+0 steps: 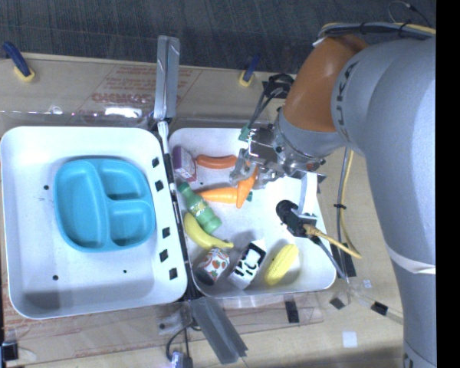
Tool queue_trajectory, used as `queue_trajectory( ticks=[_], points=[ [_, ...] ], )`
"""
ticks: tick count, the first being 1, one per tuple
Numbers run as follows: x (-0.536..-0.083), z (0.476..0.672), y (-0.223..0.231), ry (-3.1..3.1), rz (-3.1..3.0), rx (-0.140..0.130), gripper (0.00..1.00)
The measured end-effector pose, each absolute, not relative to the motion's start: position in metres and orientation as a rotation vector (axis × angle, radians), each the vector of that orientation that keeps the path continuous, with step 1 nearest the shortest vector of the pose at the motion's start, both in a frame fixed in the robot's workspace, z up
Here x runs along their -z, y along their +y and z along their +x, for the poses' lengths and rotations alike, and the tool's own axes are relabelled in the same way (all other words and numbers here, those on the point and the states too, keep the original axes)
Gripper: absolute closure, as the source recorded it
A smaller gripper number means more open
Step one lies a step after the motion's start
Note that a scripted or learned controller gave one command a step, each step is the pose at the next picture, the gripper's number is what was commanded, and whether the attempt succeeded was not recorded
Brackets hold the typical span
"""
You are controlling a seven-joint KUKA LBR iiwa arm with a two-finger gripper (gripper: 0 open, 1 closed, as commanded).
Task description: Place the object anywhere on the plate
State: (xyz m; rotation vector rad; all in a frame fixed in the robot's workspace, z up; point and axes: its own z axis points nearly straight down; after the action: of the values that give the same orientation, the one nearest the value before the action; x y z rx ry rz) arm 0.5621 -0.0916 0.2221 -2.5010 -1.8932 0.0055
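While the jaws grip a tapered orange carrot mid-right bin, the glossy blue compartmented plate sits in the left bin; a smooth banana curves nearby.

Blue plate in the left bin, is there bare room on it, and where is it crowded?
The blue plate has all three compartments bare, with white bin floor free around it. The right bin is crowded: carrot, sausage, green bottle, banana, corn, and the gripper over the carrot.
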Motion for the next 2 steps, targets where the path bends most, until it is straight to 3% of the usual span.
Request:
queue_trajectory(
  ticks=[1,2],
  points=[
    [-0.193,0.57,-0.015,-1.87,-2.518,-0.007,1.0],
    [-0.191,0.587,0.096,-1.979,-2.436,-0.005,1.0]
  ],
)
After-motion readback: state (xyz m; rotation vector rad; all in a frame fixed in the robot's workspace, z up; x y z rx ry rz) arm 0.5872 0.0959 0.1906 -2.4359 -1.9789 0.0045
